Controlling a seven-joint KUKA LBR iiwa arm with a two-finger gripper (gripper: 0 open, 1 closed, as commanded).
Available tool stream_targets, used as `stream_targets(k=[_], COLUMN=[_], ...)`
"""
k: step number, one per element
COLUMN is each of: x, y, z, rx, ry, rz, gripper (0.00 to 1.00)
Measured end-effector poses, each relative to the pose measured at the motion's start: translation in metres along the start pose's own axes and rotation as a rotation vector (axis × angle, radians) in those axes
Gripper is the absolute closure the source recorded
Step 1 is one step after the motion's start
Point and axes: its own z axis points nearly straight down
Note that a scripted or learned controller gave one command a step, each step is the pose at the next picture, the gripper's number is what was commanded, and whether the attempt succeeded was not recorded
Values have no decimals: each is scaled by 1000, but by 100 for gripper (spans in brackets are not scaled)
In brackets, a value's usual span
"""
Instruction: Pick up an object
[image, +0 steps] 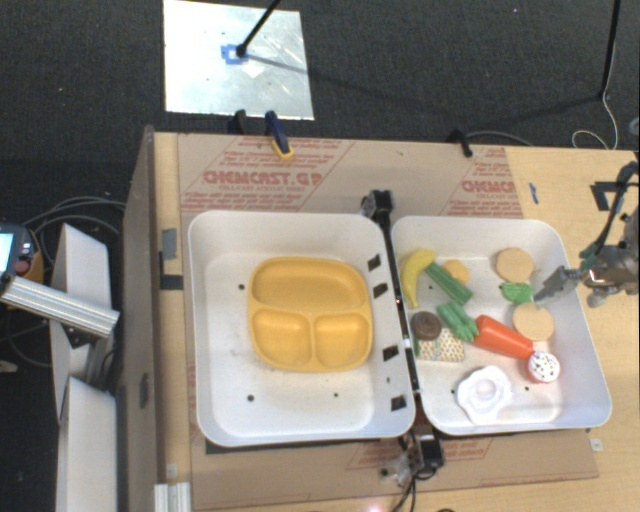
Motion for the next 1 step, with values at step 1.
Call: stream_targets(k=[1], x=[29], y=[-11], z=[167], rx=[2], ry=[2], rz=[1], gripper=[0])
